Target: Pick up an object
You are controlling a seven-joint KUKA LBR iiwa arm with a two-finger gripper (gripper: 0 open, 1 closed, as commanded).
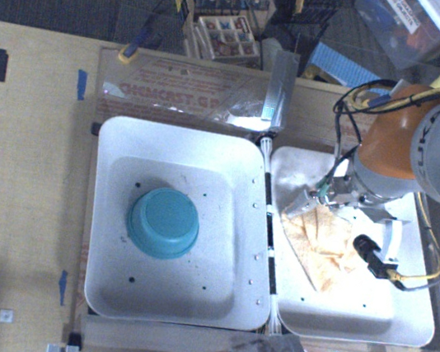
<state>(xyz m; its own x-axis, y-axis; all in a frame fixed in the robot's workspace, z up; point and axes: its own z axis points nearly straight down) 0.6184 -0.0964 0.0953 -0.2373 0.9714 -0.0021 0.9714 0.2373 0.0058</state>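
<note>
An upside-down blue bowl [164, 221] rests in the middle of the left bin [124, 147]. A crumpled tan and orange cloth [322, 242] lies in the right bin [363, 320], toward its left side. My gripper [323, 195] hangs low over the right bin, right at the cloth's upper edge. The wrist and the orange band [389, 141] above it hide the gripper's tips. A black part of the arm's fittings [368, 250] sits just right of the cloth.
A clear plastic package [187, 99] lies on the bench behind the left bin. Boxes and clutter stand beyond the bench's back edge. Cables [412, 278] loop from the wrist over the right bin's right side.
</note>
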